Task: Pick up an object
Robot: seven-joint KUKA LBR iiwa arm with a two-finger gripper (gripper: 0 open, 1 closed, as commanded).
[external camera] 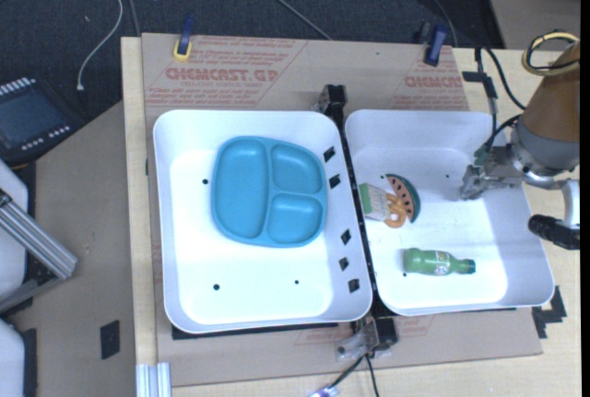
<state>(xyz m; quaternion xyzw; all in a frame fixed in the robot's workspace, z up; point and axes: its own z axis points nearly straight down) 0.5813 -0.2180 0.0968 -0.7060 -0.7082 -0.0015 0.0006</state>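
Your fingers (476, 183) hang over the right bin (516, 289), near its right wall; you cannot tell how far apart they stand or whether anything sits between them. Just left of them lies a small watermelon-slice toy (399, 199). Below and slightly left, the green bottle (439, 262) lies on its side. Far left, a blue divided plate (269, 191) sits in the left bin (184, 285).
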